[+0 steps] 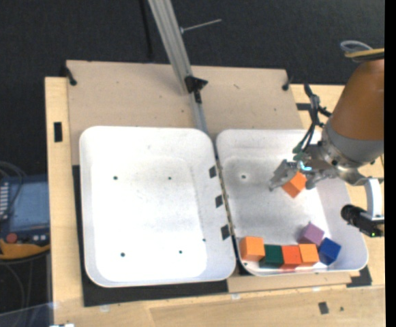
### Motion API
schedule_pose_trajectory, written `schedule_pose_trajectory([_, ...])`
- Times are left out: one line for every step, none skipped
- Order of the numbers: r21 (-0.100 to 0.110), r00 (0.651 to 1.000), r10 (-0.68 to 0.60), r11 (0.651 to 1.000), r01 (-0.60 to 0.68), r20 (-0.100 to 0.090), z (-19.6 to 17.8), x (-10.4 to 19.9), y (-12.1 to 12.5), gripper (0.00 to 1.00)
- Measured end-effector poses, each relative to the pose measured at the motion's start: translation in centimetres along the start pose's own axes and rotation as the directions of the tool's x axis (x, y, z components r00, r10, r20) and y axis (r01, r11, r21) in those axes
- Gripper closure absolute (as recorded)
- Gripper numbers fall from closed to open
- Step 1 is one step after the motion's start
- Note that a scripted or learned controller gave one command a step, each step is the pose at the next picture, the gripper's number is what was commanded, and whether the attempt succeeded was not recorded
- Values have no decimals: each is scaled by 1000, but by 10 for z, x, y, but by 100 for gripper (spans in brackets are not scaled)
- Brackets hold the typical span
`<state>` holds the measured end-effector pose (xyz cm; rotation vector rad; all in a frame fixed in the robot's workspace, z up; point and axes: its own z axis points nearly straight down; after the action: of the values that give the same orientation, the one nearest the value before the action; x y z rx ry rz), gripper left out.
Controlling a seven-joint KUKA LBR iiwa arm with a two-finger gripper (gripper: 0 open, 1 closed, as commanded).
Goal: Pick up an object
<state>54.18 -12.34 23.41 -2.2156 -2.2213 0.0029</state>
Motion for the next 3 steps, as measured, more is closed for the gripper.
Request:
schedule_pose_trajectory([-6, 1000, 3, 1000, -3, 1, -2, -1, 1, 0])
schedule_pose_trajectory([0, 1000, 3, 1000, -3, 2, 53, 2, -8, 0])
schedule_pose_trajectory([1, 1000, 4, 1000, -4, 2, 116, -3, -12, 0])
